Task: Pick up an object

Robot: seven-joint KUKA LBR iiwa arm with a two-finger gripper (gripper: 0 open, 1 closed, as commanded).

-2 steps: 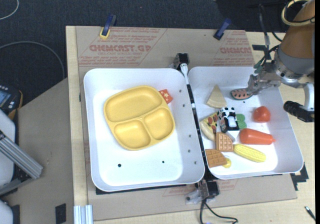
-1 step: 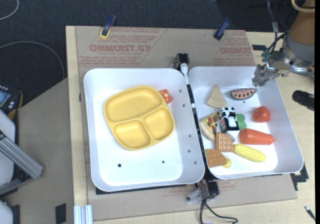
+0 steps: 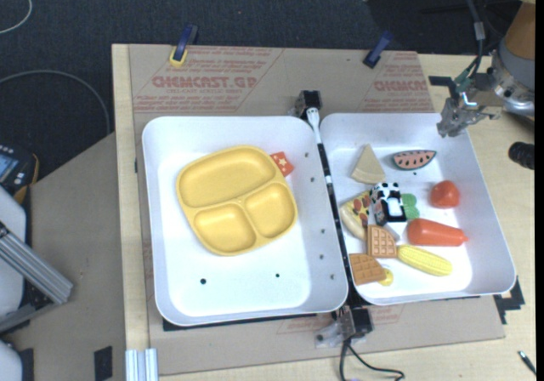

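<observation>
White bins sit side by side on the bench (image 3: 255,73). We see the pincer (image 3: 454,120) over the right bin (image 3: 489,226) at its 1 o'clock corner, holding nothing; we cannot tell its finger state. Toy foods cluster in this bin: watermelon slice (image 3: 414,158), tomato (image 3: 444,194), carrot (image 3: 436,233), corn (image 3: 424,261), waffles (image 3: 375,256), cheese wedge (image 3: 367,165). The left bin (image 3: 170,286) holds a yellow divided tray (image 3: 236,198), with a small orange item (image 3: 282,164) at its 2 o'clock edge.

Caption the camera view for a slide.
Tool above right bin's far corner; toy food inside; yellow tray in left bin.
</observation>
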